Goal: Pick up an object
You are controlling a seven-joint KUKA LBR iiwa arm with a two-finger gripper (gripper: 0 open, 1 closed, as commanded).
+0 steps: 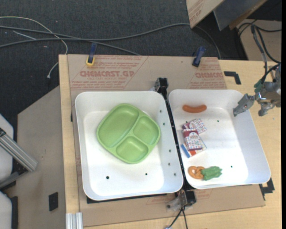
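Note:
The right bin [254, 147] holds an orange sausage [194, 108] near its far wall. Below it lie red-and-white snack packets [193, 134], and at the front a brown pretzel [195, 171] touches a green leafy toy [212, 171]. My gripper [251, 107] hovers over the right bin's far right corner, well to the right of the sausage. Its fingers are open with nothing between them.
A green divided plate [128, 133] lies in the left bin [85, 170]. Both bins sit on a cardboard sheet [107, 71] held by clamps [91, 57]. Cables run across the dark floor beyond, and a cardboard box [201, 11] stands at the back.

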